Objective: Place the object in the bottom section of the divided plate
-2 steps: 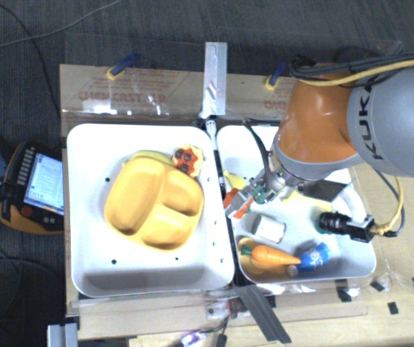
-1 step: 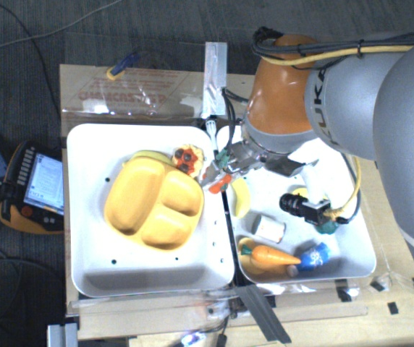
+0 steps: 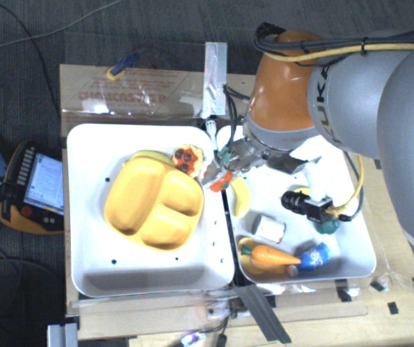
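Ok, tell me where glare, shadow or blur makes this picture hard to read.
Camera view: the white bins are bright, washing out their floors near the arm; the arm throws shadow over the right bin's top. The yellow divided plate is evenly lit and sharp. The gripper area is small, cluttered and soft, so its fingers cannot be read. The carrot reads clearly.

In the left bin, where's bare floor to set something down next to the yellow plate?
Left bin: bare floor runs along its near edge below the yellow divided plate and down its left side. The corner by the small orange object is crowded, with the gripper beside it. The right bin is cluttered around the carrot.
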Controlling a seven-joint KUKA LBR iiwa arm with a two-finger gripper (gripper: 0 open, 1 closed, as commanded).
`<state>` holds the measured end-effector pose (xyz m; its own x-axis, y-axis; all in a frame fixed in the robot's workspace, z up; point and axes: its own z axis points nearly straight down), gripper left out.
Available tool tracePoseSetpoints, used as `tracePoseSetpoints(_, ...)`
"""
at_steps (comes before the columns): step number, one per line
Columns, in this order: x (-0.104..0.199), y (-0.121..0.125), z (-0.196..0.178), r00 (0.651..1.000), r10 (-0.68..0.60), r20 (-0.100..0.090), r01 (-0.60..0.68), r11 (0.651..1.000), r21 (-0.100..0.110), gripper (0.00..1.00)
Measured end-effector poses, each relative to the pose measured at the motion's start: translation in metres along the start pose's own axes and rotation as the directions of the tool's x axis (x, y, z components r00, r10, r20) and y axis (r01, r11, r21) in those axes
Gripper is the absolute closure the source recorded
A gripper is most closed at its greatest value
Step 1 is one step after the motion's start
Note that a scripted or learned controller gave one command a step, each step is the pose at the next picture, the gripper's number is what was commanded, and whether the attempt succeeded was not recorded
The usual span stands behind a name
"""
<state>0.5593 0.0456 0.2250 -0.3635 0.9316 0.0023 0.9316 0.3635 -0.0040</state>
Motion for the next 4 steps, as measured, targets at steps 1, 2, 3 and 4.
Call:
tracePoseSetpoints(1, 0.000, 0.000, 0.000, 1.000, 0.000, 0.000, 0.000, 1.000, 0.000, 0.00)
tracePoseSetpoints(2, -0.029, -0.056, 0.043, 0.997, -0.071, 0.002, 0.071, 0.997, 0.000, 0.00)
tracePoseSetpoints(3, -0.083, -0.013, 0.034, 0.943, -0.333, 0.005, 0.334, 0.943, -0.002, 0.00)
tracePoseSetpoints(4, -0.082, -0.012, 0.025, 0.943, -0.334, 0.003, 0.334, 0.943, -0.004, 1.00)
